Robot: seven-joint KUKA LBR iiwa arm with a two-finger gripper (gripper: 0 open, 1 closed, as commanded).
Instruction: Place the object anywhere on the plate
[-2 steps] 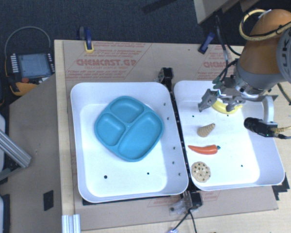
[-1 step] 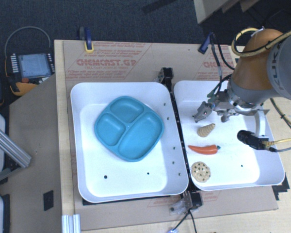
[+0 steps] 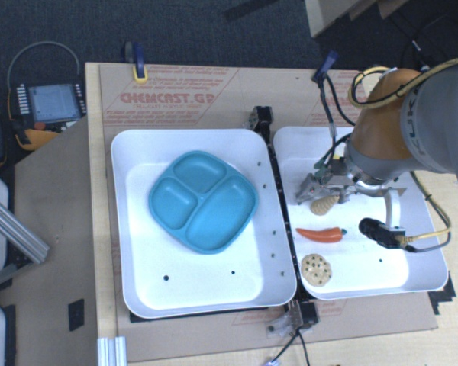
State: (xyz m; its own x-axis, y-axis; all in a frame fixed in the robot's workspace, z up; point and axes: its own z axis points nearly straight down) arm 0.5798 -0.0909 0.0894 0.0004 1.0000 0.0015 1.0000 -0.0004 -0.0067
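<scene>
A blue divided plate (image 3: 204, 201) lies in the left white bin (image 3: 130, 227). In the right bin (image 3: 420, 273), my gripper (image 3: 325, 191) is lowered near the bin's left wall, directly over a small tan, lumpy object (image 3: 325, 203) that peeks out beneath it. A red chili pepper (image 3: 320, 234) lies just in front of the gripper on the bin floor. A round speckled cookie (image 3: 315, 268) sits nearer the front edge. The gripper's own body hides where it meets the tan object.
The grey arm with its orange band (image 3: 389, 120) reaches over the right bin's back right. A black cable connector (image 3: 382, 232) hangs right of the pepper. A black divider (image 3: 278, 204) separates the bins. A clamp (image 3: 140, 61) and a pendant (image 3: 52, 101) lie beyond the left bin.
</scene>
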